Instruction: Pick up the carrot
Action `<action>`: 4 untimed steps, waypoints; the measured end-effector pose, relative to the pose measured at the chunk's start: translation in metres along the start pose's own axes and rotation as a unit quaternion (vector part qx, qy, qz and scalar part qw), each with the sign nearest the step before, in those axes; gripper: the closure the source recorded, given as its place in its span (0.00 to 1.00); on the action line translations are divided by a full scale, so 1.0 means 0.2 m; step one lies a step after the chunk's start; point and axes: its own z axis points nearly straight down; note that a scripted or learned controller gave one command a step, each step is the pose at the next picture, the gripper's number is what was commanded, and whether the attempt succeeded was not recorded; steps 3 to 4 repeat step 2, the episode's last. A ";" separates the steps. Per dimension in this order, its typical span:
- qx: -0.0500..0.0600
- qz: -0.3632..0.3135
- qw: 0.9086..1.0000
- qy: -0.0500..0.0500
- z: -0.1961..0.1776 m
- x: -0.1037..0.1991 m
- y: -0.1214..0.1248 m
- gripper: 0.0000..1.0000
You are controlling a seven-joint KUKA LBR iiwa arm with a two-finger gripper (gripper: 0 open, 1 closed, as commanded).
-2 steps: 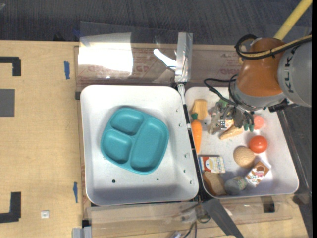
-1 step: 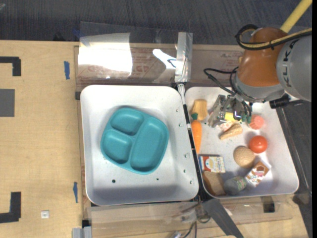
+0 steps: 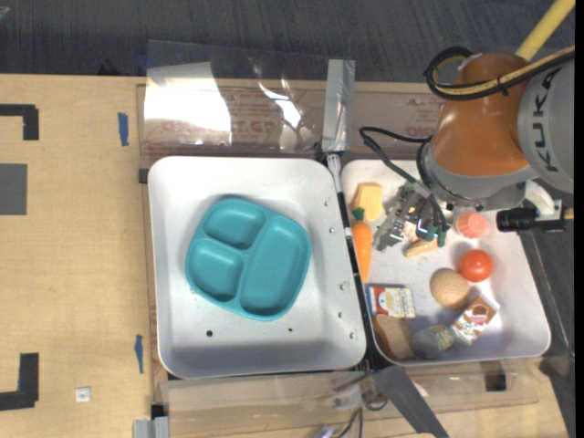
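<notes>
The carrot (image 3: 362, 249) is orange with a green top and lies lengthwise against the left wall of the right bin (image 3: 534, 331). My gripper (image 3: 403, 224) hangs over the upper middle of that bin, a little to the right of the carrot and above it. Nothing orange shows at the gripper's tip. The arm's orange band and grey wrist cover the bin's upper right part.
A teal divided plate (image 3: 248, 256) lies in the left bin (image 3: 169, 185). Around the carrot: a yellow wedge (image 3: 369, 196), a small carton (image 3: 391, 301), a brown item (image 3: 394, 334). Further right sit a tan ball (image 3: 449, 287), red tomato (image 3: 475, 265), pink item (image 3: 472, 224), small box (image 3: 476, 318).
</notes>
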 end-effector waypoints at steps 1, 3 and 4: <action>0.001 -0.043 0.999 0.002 0.01 0.33 0.07 1.00; -0.001 -0.043 0.999 -0.001 -0.04 0.32 0.08 1.00; -0.001 -0.043 0.999 -0.001 -0.04 0.32 0.08 1.00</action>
